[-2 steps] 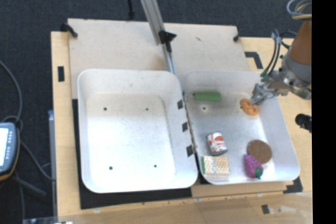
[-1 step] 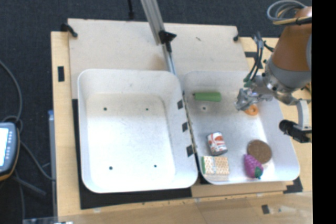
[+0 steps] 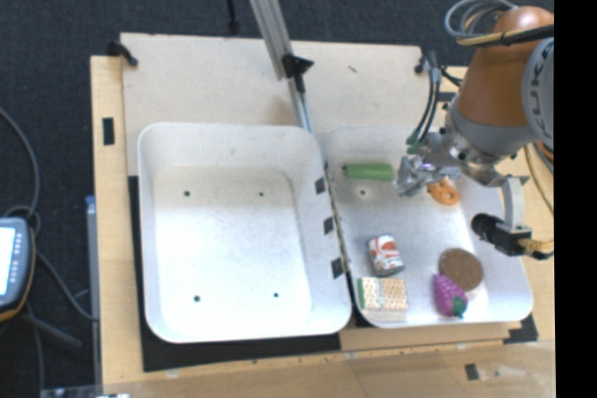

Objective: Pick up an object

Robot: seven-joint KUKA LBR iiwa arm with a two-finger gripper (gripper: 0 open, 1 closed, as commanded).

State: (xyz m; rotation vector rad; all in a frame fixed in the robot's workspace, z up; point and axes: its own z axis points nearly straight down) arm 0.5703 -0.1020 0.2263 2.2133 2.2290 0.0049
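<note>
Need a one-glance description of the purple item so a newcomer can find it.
Look in the right-hand bin, at its near right corner. The purple grape-like toy sits there, just below the brown round disc and to the right of the patterned flat packet. It is the only purple, knobbly thing there.

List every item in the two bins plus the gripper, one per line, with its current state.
gripper: low in the right bin, near the green stick's right end
green stick: lying flat
orange piece: resting on the bin floor beside the gripper
small can: on its side
patterned packet: lying flat
brown disc: lying flat
purple grapes: resting beside the disc
left bin: sits beside the right bin
</note>
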